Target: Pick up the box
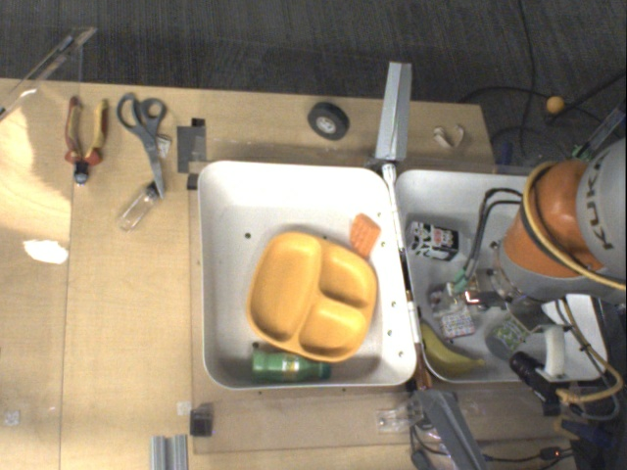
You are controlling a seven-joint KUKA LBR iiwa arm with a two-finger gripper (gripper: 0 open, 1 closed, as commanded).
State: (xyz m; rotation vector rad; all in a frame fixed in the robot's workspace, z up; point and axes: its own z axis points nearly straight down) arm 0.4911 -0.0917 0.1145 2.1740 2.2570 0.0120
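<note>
- While the arm (pixel 573 228) reaches in from the right over the right bin (pixel 446 181), the gripper (pixel 468 297) sits low in that bin's middle, partly under the wrist and its cables.
- Gripper state: cannot tell, since the tip is hidden among wires and small parts. Nothing is visibly held.
- Box (pixel 432 240): small, black and white with a red patch. It lies flat on the floor of the right bin, toward the back left and near the wall shared with the other bin. It is behind and to the left of the gripper, apart from it.
- A small patterned item (pixel 456 323) lies just in front of the gripper. Contact between them is unclear.
- A yellow curved object (pixel 446 356) rests in the front left corner of the right bin.
- Left bin (pixel 220 262): a yellow divided plate (pixel 313 294) sits in the middle, tilted. An orange piece (pixel 364 233) is at its back right edge. A green bottle (pixel 289 365) lies on its side along the front wall, partly under the plate.
- Bench, left of the bins: scissors (pixel 144 130) and red-handled pliers (pixel 84 137).
- Bench, behind the bins: a black tape roll (pixel 328 120) and a grey metal post (pixel 395 111).
</note>
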